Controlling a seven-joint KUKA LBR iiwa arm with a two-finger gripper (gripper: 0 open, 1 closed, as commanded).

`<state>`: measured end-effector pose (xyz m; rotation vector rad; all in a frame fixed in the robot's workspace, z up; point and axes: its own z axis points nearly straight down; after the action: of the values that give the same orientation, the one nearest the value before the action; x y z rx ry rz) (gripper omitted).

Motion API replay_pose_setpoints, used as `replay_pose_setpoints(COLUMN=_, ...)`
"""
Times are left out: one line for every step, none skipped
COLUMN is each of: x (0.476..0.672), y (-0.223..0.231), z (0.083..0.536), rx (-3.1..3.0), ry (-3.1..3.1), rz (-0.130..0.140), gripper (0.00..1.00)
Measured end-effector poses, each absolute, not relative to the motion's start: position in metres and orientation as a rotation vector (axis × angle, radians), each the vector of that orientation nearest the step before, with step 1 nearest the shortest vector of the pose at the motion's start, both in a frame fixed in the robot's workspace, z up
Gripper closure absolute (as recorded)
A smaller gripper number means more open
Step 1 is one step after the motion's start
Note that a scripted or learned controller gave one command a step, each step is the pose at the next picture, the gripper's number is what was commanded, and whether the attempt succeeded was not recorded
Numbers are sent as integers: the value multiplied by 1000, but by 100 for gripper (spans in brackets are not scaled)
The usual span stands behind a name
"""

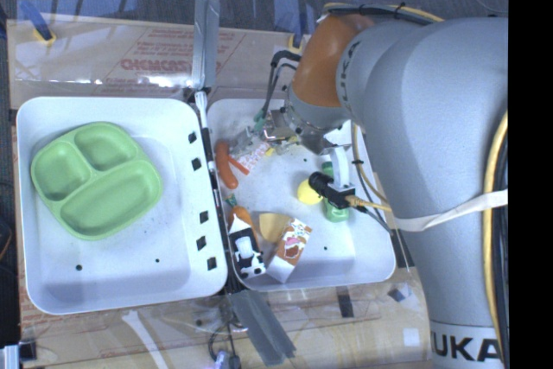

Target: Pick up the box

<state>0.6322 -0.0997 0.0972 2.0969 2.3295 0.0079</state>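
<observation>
**Camera view: my arm hangs low over the right-hand bin, box not yet picked up**

Camera view looks down at a slant on two shallow white bins side by side on a bench. My arm (432,125), grey with an orange band above the wrist, takes up the right side of the frame and reaches toward the centre.

Largest after the arm is the left bin (52,272), at centre left, which carries a green divided plate (95,177). The right bin (363,259), at centre right, carries a clutter of small things.

My gripper (275,127) sits over the upper part of the right bin, near a crumpled wrapper (252,153) and an orange carrot-like piece (225,164). I cannot tell how my jaws stand, nor whether they touch anything; nothing is visibly held between them.

The box (290,248), a small white carton with red print, lies tilted at the lower middle of the right bin, against a black-and-white toy cow (244,251) and a tan wedge (273,225). A yellow ball (309,191) and a green piece (337,210) lie to the box's upper right.

I judge the step in hand to be the approach. The box is well apart from my gripper, toward the bottom of the frame. The next move calls for travelling down-frame, lining up across the carton's narrow sides, and avoiding the cow pressed beside it.
</observation>
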Motion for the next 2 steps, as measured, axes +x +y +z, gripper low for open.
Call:
replay_pose_setpoints(x=633, y=-99, z=108, rx=2091, ry=2335, rz=9, gripper=100)
replay_pose_setpoints(x=633, y=-99, z=108, rx=2091, ry=2336, rz=9, gripper=0)
